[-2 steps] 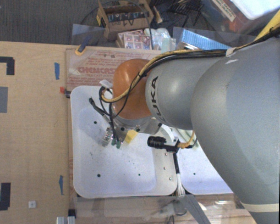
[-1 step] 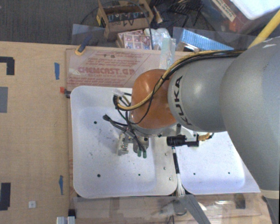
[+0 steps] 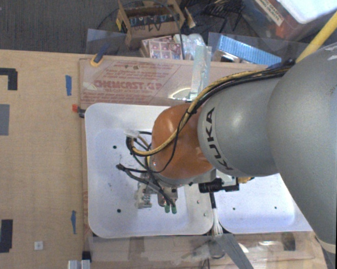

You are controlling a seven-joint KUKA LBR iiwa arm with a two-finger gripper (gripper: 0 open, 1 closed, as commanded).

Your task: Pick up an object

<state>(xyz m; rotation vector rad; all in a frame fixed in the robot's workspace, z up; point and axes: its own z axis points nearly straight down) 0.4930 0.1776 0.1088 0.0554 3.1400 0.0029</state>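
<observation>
The grey arm (image 3: 269, 101) covers most of the left bin (image 3: 101, 156). Its gripper (image 3: 155, 199) is low there among cables, and no object to pick is clear beneath it.

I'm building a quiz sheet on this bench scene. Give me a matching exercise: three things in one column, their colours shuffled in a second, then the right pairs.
Things:
1. Band above the arm's wrist
2. Left bin
3. Tape strip on the bench

Colours:
A. Blue
B. Orange
C. White

Pairs: 1-B, 2-C, 3-A
</observation>
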